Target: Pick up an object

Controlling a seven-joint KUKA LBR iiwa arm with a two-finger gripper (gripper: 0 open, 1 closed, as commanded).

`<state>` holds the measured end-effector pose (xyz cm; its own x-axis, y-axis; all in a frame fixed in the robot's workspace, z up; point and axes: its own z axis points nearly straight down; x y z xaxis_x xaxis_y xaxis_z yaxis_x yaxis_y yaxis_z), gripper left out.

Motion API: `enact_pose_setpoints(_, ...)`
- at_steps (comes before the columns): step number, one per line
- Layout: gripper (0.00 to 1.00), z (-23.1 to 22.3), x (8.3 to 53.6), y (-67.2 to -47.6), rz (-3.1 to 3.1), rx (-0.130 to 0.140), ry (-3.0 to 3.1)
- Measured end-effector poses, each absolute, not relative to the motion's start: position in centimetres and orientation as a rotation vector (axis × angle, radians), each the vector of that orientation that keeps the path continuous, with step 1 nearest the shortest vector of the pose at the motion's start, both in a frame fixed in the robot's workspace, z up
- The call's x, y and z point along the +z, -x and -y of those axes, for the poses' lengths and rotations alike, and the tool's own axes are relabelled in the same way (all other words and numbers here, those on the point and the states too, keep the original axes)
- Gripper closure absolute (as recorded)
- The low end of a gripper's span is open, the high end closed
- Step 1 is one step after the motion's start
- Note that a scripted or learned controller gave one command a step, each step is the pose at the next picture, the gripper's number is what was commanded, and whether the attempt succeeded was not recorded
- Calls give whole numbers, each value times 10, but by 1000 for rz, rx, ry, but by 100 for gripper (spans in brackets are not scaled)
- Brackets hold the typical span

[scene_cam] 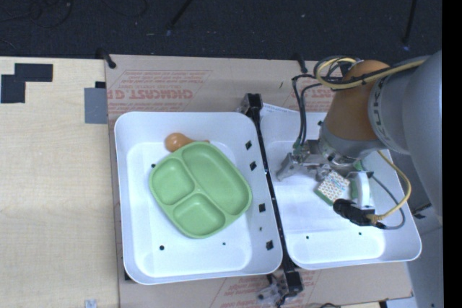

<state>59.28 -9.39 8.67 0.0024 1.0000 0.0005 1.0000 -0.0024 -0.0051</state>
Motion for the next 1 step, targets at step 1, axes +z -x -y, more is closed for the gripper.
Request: enact_pose_setpoints(1, 100, 95, 97, -592, 2209, 6, 2225)
